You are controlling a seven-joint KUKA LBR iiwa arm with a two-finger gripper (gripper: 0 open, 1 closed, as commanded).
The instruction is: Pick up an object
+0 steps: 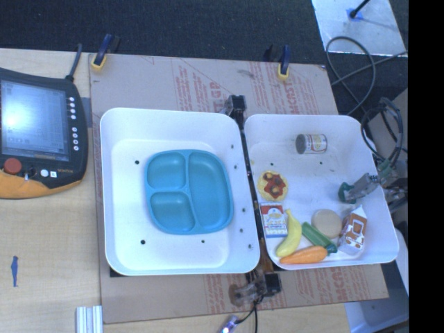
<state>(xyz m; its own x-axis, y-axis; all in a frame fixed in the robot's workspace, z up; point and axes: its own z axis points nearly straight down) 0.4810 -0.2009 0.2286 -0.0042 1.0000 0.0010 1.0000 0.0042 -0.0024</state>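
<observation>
The gripper (355,188) is hovering at the right bin's (333,127) right edge; its opening cannot be made out. A white carton (354,232) is lying just below it, apart.

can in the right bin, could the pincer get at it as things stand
Probably yes. The can lies on its side alone near the far wall of the right bin, apart from the toy food heaped at the near end. The pincer sits at the right wall with bare floor between.

Robot lab: teach pendant (38,141), clamped bench (208,82).
</observation>
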